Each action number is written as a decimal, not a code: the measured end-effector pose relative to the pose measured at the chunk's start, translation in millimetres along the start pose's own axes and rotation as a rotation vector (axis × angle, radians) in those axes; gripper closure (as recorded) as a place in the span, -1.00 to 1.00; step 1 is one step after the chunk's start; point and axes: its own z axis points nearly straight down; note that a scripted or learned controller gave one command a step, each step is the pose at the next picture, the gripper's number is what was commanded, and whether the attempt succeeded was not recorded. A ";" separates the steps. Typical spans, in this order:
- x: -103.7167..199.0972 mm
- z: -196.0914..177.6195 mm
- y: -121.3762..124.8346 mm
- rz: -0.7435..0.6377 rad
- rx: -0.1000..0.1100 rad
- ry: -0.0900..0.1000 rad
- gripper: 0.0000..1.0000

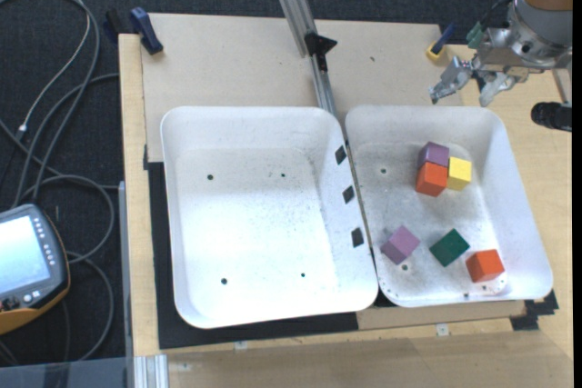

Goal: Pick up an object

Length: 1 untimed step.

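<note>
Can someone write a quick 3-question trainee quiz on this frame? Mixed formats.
1. True or false: all the blocks lie in the right bin.
2. Multiple choice: which block sits on top of another? A) green block B) upper purple block C) yellow block
3. Fill in: the gripper hangs above the bench beyond the right bin's ____ rim.

Key:
1. True. The left bin holds none.
2. B. It appears to rest on the upper orange block.
3. Far. It is clear of every block, including the lower purple block and lower orange block.
</note>
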 end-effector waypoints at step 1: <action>-46.4 109.2 -3.7 0.005 0.007 0.001 -1.00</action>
